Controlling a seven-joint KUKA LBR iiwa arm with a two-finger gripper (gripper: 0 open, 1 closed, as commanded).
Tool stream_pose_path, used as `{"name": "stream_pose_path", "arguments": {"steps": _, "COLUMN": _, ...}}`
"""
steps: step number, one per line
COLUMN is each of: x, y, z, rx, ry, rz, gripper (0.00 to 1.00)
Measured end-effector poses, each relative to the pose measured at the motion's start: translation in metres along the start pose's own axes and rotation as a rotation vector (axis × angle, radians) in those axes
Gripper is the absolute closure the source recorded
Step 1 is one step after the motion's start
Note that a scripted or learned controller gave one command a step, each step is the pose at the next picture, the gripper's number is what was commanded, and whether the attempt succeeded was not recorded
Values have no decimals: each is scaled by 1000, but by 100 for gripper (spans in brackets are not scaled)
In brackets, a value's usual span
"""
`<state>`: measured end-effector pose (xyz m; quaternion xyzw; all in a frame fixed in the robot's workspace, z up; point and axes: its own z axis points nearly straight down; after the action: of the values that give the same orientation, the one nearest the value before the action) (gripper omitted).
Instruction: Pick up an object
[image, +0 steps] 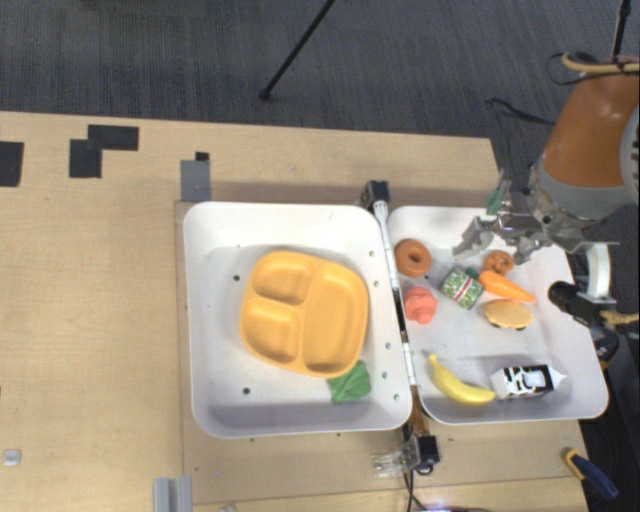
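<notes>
Seven toys in right bin (580, 400); one tray (303, 312) left; hand (497, 240) fingers apart.

You look down on a pale wooden bench (90, 330) holding 2 shallow white bins: the left bin (200, 300) and the right bin (585, 395), touching along a centre rail (392, 290). Black tape patches (100, 148) mark the bench's far left. A grey bracket (196, 178) stands behind the left bin. Beyond lies dark carpet (150, 50), crossed by 1 thin black rod (297, 50).
</notes>
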<state>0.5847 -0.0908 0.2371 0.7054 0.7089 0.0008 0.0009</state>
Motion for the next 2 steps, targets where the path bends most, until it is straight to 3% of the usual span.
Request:
{"name": "stream_pose_path", "arguments": {"steps": 1, "x": -49, "y": 14, "z": 134, "rx": -16, "ry": -8, "rz": -61, "gripper": 0}}
{"name": "stream_pose_path", "arguments": {"steps": 2, "x": -48, "y": 14, "z": 126, "rx": -14, "ry": -5, "rz": -62, "gripper": 100}}
